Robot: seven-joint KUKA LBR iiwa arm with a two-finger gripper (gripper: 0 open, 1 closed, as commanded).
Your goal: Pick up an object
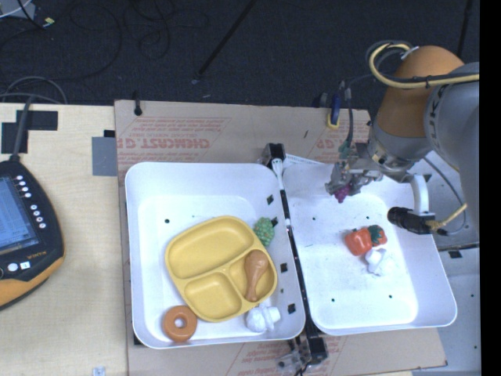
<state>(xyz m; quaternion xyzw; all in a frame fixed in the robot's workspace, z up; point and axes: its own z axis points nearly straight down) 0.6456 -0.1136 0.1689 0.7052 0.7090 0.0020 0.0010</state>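
While the gripper (pixel 345 185) is held over the far left part of the right bin (pixel 427 308), something small and purple is seen at its tip; whether the tool is closed on it cannot be told. Nearer and to the right, an orange-red toy (pixel 360 240) and a white piece (pixel 376 262) are found together. A yellow tray (pixel 196 251) with a drumstick (pixel 255 272) is seen in the left bin (pixel 149 202)

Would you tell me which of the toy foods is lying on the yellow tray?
The brown drumstick: it lies across the yellow tray. The doughnut, broccoli and tomato lie on bin floors.
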